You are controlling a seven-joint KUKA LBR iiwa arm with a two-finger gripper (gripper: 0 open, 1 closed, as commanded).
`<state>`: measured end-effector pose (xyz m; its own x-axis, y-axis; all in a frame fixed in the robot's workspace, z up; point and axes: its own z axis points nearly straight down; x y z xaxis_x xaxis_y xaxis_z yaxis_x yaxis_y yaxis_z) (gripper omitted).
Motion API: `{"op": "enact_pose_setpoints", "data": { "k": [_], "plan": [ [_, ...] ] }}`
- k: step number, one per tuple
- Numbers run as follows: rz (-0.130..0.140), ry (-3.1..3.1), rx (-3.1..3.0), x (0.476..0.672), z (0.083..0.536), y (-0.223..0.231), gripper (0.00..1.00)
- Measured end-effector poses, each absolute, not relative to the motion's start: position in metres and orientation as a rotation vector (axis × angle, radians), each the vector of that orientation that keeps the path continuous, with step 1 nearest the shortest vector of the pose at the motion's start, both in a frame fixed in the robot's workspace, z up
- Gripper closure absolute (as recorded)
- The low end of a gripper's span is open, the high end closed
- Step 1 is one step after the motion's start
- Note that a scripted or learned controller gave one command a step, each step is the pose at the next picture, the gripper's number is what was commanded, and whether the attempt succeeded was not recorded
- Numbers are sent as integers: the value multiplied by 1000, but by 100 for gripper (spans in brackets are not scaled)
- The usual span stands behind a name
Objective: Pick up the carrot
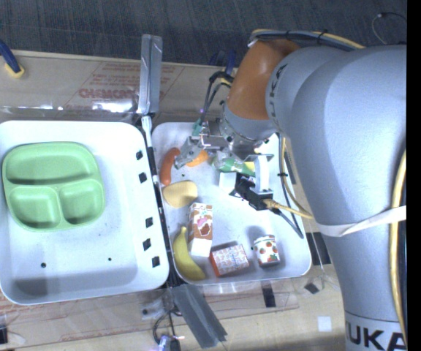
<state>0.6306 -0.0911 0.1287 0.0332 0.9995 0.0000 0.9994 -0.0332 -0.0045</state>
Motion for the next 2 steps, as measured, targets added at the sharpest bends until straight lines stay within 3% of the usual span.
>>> {"op": "enact_pose_setpoints", "data": {
  "k": [1,2],
  "plan": [
    [5,-2158,-2276,657,94,-105,0],
    [13,-2158,-2265,655,102,-103,100]
  ]
}}
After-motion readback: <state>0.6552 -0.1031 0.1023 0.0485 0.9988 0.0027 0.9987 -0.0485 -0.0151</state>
